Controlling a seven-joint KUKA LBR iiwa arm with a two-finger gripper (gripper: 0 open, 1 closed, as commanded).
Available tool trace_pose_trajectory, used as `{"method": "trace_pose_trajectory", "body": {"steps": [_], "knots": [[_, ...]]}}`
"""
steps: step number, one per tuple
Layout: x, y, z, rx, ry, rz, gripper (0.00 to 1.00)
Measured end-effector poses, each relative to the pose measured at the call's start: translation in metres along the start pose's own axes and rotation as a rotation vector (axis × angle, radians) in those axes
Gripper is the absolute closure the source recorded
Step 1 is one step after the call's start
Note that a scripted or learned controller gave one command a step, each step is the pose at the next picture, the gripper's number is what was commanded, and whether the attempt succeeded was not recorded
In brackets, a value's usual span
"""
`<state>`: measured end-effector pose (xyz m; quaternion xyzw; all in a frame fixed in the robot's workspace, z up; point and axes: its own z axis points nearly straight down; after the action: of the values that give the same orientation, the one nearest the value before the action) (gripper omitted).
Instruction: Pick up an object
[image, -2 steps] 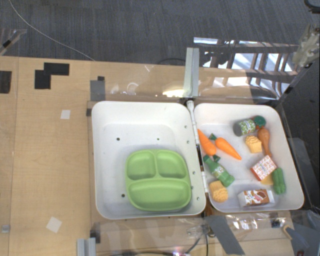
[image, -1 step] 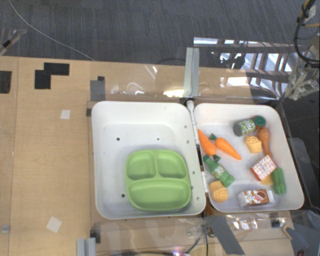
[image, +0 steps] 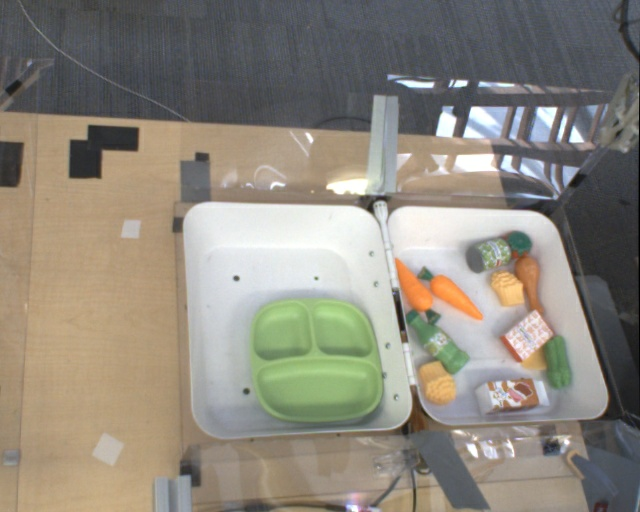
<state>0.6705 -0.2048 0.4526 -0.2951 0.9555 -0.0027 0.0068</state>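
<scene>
Left bin (image: 215, 290): smooth green compartmented plate (image: 317, 360); right: tapered carrots (image: 455, 294).

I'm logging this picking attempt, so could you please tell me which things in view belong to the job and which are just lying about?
Belong to the job, candidates in the right bin:
two carrots
green bottle
red-and-white carton
white box
can

Just lying about:
green divided plate in the left bin
</scene>
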Motion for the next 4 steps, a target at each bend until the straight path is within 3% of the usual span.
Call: {"method": "trace_pose_trajectory", "body": {"steps": [1,2,3,4], "knots": [[0.001,0.001,-0.034,-0.005,0.001,-0.325,1.0],[0.0,0.001,0.057,-0.013,0.001,-0.892,1.0],[0.0,0.001,0.045,-0.009,0.0,-0.912,1.0],[0.037,0.025,0.102,-0.013,0.001,-1.047,1.0]]}}
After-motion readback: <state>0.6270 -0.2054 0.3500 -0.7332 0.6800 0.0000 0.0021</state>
